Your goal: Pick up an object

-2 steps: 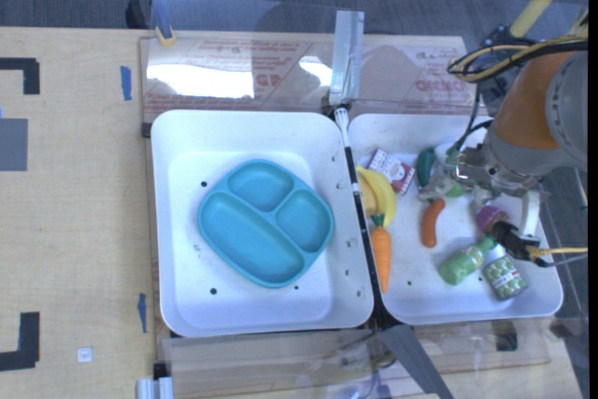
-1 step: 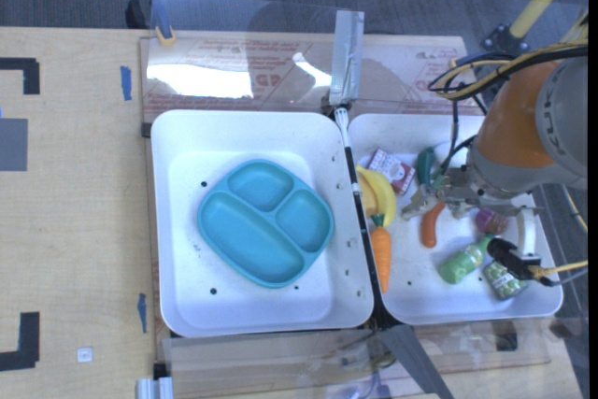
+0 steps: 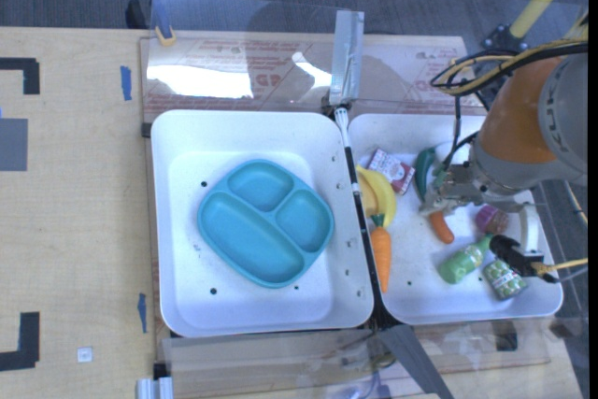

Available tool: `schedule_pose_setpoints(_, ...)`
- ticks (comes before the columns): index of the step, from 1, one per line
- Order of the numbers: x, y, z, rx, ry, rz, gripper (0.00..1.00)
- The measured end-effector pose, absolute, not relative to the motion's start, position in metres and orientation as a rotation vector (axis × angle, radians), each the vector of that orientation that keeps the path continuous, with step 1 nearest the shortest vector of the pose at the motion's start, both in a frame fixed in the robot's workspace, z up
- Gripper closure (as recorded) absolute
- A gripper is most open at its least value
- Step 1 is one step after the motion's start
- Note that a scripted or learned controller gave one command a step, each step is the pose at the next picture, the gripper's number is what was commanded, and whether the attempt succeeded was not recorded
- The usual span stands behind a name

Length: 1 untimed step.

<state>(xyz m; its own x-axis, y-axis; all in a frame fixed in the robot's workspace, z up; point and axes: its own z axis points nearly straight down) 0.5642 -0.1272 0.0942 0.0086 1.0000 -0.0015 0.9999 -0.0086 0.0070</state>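
My gripper [image 3: 439,198] hangs low over the middle of the right bin [image 3: 467,306], under the grey wrist with its orange band [image 3: 523,112]. Just below it lies a small orange piece [image 3: 441,227], and a dark green piece [image 3: 426,170] sits at its left side. I see nothing held in the gripper. Other toys lie in the same bin: a yellow banana [image 3: 377,192], an orange carrot [image 3: 381,259], a pink and white packet [image 3: 392,171], a light green toy [image 3: 462,262], a purple piece [image 3: 491,220] and a green can [image 3: 505,280].
The left bin [image 3: 187,145] holds a blue divided plate [image 3: 266,221]. A clear panel and a grey post [image 3: 346,61] stand behind the bins. Yellow and black cables [image 3: 476,65] loop beside the arm at the right. The bins' shared rim [image 3: 355,201] runs between them.
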Motion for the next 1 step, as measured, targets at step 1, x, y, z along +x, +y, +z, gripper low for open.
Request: schedule_pose_setpoints(1,0.5238,-0.077,0.2323,2.162,2.27,0.011,1.0)
